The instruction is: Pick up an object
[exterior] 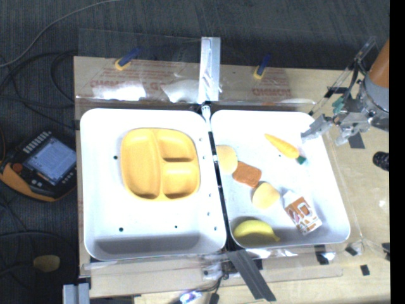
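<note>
The right bin [329,189] holds several small items. An orange carrot with a green tip [283,145] lies near the back right. A brown-orange block [247,175] is at the middle, with a pale yellow round piece [226,159] to its left and another [266,196] to its right. A small white and orange carton [302,214] lies at the front right, and a yellow lemon-like fruit [254,231] at the front. My gripper [334,134] hangs above the bin's back right rim, just right of the carrot. It is open and nothing is between its fingers.
The left bin [101,233] bears a yellow compartment tray [160,163]. A raised divider [215,182] separates the two bins. A clear plastic sheet with clips runs along the back [190,81]. A handheld controller [41,163] lies on the floor at the left.
</note>
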`<state>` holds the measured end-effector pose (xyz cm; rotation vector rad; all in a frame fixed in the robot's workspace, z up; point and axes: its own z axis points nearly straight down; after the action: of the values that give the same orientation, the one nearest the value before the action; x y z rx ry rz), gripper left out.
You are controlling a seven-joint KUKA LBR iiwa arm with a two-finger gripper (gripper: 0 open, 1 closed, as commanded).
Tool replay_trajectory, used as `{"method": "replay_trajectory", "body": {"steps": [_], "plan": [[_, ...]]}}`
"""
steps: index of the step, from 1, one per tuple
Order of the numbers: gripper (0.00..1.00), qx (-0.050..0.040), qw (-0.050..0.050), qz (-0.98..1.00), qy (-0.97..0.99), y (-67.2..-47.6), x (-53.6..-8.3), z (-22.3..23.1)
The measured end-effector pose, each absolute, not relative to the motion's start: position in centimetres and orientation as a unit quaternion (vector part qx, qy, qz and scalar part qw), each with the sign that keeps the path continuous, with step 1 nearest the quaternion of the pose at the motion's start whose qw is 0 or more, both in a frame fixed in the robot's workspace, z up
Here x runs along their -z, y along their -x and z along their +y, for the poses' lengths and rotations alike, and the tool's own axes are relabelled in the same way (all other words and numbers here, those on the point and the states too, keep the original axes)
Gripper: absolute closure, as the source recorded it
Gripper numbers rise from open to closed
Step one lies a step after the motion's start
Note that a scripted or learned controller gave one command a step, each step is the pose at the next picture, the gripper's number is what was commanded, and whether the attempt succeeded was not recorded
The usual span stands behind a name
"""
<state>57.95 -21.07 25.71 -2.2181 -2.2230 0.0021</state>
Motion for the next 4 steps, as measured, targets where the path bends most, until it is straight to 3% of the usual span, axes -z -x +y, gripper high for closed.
{"method": "replay_trajectory", "body": {"steps": [1,2,3,4], "plan": [[1.00,-0.0009,0.001,-0.709,0.705,-58.0,-26.6,-21.0],[0.00,-0.0011,0.001,-0.709,0.706,-58.0,-26.6,-21.0],[0.00,-0.0010,0.001,-0.741,0.671,-61.8,-15.2,-17.9],[0.00,0.0005,-0.005,-0.749,0.662,-64.6,-8.9,-19.5]]}}
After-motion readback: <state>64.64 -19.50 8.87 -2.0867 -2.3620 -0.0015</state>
